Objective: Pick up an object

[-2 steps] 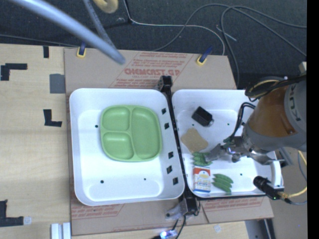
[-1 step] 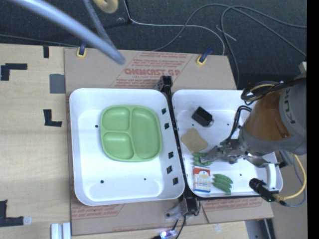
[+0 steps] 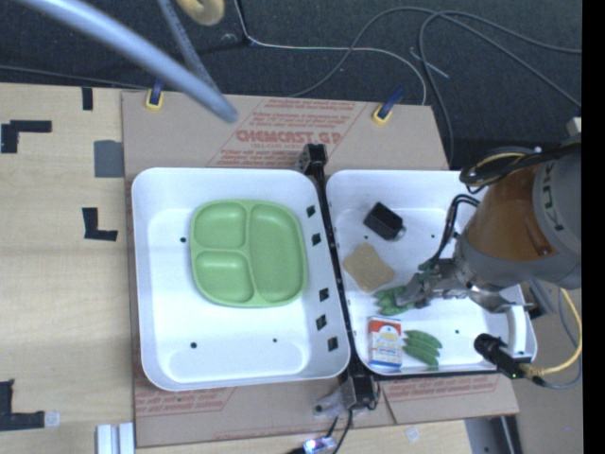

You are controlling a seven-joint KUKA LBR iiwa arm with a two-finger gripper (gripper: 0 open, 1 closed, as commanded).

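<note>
target candidates: right bin [image 3: 492, 365] holds five loose items, none lifted
green item A: small leafy green piece [image 3: 388, 300] on the bin floor, right at the gripper tip, touching or nearly so; can't tell which
gripper [image 3: 412, 294]: low in the right bin, pointing toward 9 o'clock; fingers blur into the green piece, so can't tell how wide they are or whether anything is pinched
tan block: brown sponge-like square [image 3: 369, 267], just at 11 o'clock of green item A, flat on the floor
black item: small dark box [image 3: 383, 220], at 12 o'clock of the tan block, near the bin's back wall, apart from the rest
carton: small red, white and blue packet [image 3: 384, 342], at 6 o'clock of green item A, lying flat near the front wall
green item B: pea-pod shape [image 3: 423, 346], just beside the carton at its 3 o'clock, near the front wall
arm: grey body with orange band [image 3: 506, 220], enters from 3 o'clock, covers the right side of the right bin
left bin [image 3: 151, 253]: holds one green divided plate [image 3: 250, 253], three compartments, sitting flat and centred, slightly toward the back
plate contents: nothing visible in any compartment
divider: black clips [image 3: 323, 244] run along the joint where the two bins meet
base: both bins sit on a cardboard sheet [image 3: 284, 126] with red print, on a wood bench [image 3: 57, 282]
</note>
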